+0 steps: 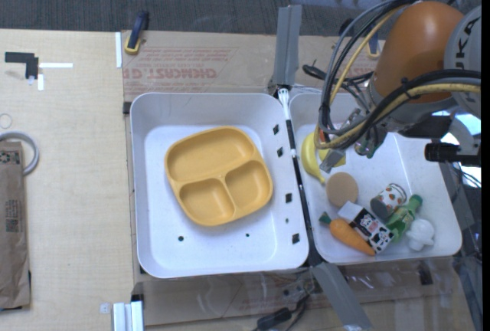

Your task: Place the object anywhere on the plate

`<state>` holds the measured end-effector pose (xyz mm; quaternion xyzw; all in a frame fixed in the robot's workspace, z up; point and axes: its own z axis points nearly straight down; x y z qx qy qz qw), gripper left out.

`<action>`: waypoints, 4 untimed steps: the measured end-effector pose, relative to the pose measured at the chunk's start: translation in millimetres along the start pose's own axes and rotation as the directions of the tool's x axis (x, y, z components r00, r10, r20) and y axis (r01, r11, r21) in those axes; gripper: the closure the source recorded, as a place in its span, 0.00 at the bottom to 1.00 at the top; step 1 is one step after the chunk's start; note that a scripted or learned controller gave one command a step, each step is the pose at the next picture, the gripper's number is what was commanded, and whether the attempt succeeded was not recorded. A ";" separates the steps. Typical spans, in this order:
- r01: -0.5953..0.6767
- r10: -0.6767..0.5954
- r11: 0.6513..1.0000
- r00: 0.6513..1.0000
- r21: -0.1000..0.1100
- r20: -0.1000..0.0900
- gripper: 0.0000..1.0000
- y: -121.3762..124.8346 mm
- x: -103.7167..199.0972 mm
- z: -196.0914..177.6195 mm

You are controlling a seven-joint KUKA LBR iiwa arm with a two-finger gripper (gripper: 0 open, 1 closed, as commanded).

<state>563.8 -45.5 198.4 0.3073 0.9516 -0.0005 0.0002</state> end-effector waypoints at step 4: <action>-0.652 0.652 0.758 0.758 0.004 0.000 1.00 29.9 43.9 -14.4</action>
